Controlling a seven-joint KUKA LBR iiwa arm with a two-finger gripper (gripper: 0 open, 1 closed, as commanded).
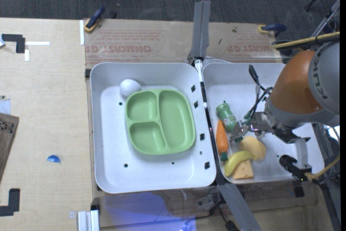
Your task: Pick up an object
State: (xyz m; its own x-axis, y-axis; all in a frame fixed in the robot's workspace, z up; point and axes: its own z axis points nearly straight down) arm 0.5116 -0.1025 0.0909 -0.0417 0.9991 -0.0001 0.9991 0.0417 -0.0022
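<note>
The arm (303,89) reaches over the right bin (270,76). Its end effector (241,131) sits low among the objects at that bin's left side; whether it is apart or together cannot be determined. A green can (226,114) lies just beside the end effector, toward the bin's far wall. An orange carrot (221,137) lies along the bin's left wall. A yellow banana (235,161) and a pale yellow fruit (254,147) rest near the bin's front wall. The left bin (108,170) holds a green divided plate (160,120) and a white ball (130,85).
</note>
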